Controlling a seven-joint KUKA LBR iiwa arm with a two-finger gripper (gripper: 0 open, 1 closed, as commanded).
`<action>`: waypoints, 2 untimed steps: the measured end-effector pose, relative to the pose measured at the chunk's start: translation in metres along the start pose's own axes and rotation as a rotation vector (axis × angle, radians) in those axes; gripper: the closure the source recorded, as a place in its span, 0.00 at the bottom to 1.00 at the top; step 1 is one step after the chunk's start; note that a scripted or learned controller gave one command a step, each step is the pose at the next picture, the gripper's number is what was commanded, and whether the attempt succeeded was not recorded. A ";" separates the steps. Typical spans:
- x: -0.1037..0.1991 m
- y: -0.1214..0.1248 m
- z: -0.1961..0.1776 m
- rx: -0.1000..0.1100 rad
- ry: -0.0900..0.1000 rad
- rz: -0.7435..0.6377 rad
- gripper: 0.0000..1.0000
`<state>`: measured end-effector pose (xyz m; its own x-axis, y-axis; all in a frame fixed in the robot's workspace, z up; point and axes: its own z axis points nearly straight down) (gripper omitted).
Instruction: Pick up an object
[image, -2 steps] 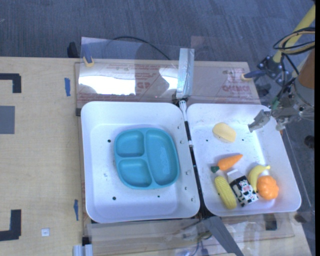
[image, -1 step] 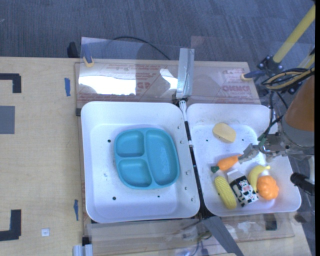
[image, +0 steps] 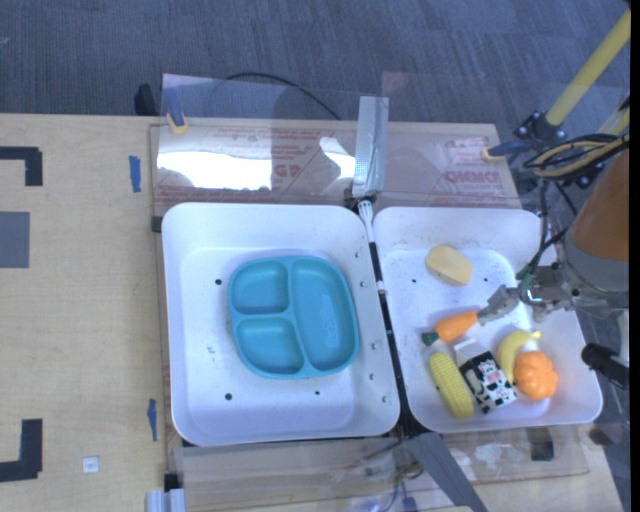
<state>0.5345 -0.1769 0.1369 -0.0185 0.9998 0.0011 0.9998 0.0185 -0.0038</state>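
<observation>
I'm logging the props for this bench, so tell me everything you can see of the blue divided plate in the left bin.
The blue divided plate is a rounded-corner tray of smooth turquoise, plastic by its look. Raised ridges split it into three compartments: two smaller ones on the left, one long one on the right. All three hold nothing. It lies flat and upright near the middle of the left bin, slightly rotated against the bin's edges, touching only the bin floor.

You have a pale wooden bench (image: 80, 330) with black corner markings near its left edge and small strips of blue tape. Two shallow white plastic bins rest on it side by side, edges touching: the left bin (image: 190, 250) and the right bin (image: 400, 235). Behind them, a clear plastic sheet (image: 260, 150) lies on the bench, held by a yellow clamp (image: 178, 124).
</observation>
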 end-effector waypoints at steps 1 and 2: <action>-0.035 -0.017 0.001 0.001 0.002 0.090 0.00; 0.090 -0.052 -0.024 0.001 0.003 -0.056 0.00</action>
<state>0.4805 -0.0881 0.1616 -0.0747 0.9972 0.0043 0.9972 0.0747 -0.0051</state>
